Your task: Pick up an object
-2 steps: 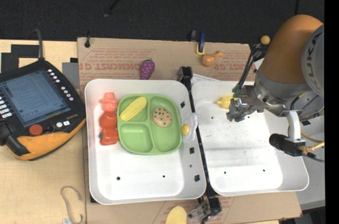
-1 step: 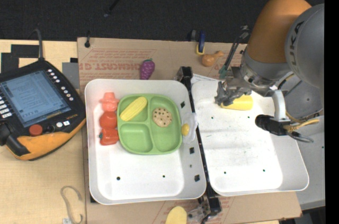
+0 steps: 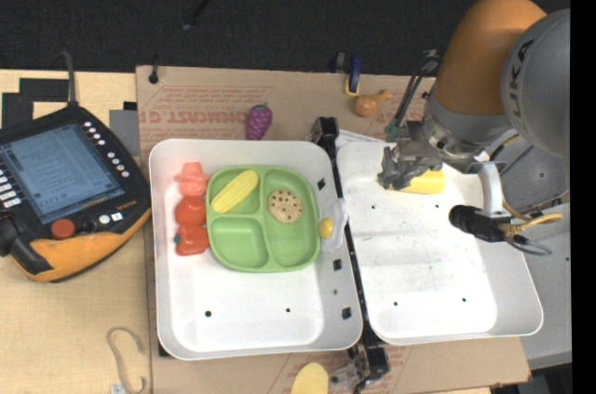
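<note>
Your gripper (image 3: 400, 173) sits low over the back-left part of the right bin (image 3: 447, 290), dark fingers pointing down. You can't tell from this angle whether they're spread or pressed together; the wrist bulk blurs them.

Nearest candidate: the yellow block (image 3: 428, 184), just beside the gripper on its right, touching or nearly so. Its long axis runs roughly left-right across the view, so the coming move probably turns on a small shift toward the arm's side. The block's left end is hidden behind the fingers, so you can't say if anything's between them.

Further out, in the left bin (image 3: 242, 327): green tray (image 3: 251, 248) w/ corn (image 3: 233, 189) and cookie (image 3: 285, 206), plus a red figure (image 3: 191, 210) beside it, all well apart from the gripper.
</note>
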Motion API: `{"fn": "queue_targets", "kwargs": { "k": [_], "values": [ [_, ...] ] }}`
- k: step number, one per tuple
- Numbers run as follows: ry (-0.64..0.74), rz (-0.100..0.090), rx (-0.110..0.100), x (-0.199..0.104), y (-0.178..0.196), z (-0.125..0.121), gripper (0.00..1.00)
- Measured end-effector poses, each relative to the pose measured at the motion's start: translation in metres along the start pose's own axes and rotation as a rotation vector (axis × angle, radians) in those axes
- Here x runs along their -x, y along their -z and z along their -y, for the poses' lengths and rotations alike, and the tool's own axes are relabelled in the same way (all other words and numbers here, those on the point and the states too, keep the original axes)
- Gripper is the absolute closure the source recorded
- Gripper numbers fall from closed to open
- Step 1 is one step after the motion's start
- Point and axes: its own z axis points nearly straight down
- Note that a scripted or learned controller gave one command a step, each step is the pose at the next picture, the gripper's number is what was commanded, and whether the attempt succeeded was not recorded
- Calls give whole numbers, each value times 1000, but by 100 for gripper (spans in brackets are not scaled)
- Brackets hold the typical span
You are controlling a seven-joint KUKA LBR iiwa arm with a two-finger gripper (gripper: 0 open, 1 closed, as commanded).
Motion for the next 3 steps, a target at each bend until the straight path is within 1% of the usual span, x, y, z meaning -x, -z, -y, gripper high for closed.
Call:
{"fn": "queue_targets", "kwargs": {
  "k": [1,2,3],
  "values": [
    [1,0,-2,-1,-19,-6,100],
    [-2,-1,2,-2,-12,-15,100],
    [-2,-1,0,-8,-4,0,100]
  ]
}}
